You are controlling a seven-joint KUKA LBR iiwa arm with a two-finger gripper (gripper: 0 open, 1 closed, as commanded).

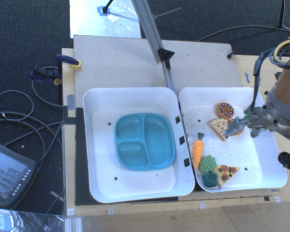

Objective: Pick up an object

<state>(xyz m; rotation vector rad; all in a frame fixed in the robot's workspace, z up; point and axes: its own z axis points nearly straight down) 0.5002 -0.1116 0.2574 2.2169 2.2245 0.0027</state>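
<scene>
In the left bin we see a blue divided plate. The right bin holds a doughnut, a pizza slice, a carrot, broccoli and a second pizza slice, the last three crowded at the near edge. The gripper sits at the first slice, just below the doughnut; we cannot tell whether it grips anything.

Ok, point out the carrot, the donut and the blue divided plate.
carrot (pixel 197 152): camera view, middle of its orange body, right bin.
donut (pixel 225 110): camera view, its sprinkled top, right bin.
blue divided plate (pixel 145 141): camera view, the ridge where its compartments meet, left bin.
</scene>
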